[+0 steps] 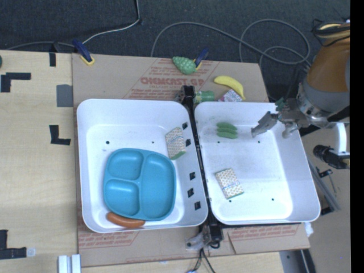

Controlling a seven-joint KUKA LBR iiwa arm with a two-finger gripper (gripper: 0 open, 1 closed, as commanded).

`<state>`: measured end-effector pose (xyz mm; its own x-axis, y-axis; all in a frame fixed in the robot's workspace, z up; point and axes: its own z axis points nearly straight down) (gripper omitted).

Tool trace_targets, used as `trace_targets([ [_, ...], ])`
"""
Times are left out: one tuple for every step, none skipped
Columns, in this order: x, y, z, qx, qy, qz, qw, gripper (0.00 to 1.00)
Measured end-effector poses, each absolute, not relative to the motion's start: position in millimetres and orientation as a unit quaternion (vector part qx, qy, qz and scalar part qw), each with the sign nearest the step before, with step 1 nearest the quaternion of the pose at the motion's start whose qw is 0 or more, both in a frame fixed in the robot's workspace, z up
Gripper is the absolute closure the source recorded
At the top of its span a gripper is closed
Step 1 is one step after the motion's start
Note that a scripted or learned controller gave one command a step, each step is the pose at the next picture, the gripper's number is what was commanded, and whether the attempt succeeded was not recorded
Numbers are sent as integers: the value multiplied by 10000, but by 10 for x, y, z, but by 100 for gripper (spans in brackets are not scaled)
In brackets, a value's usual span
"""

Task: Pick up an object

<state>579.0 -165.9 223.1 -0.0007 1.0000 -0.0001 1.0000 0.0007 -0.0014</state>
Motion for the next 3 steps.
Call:
trace_targets([
  [6510,-1069,862,-7061,-7081,-18,-13,0],
  [6691,-1101,856,-7061,-7081,-5,-9,0],
  [6692,-1100,956,-7057,-7085,0,-12,100],
])
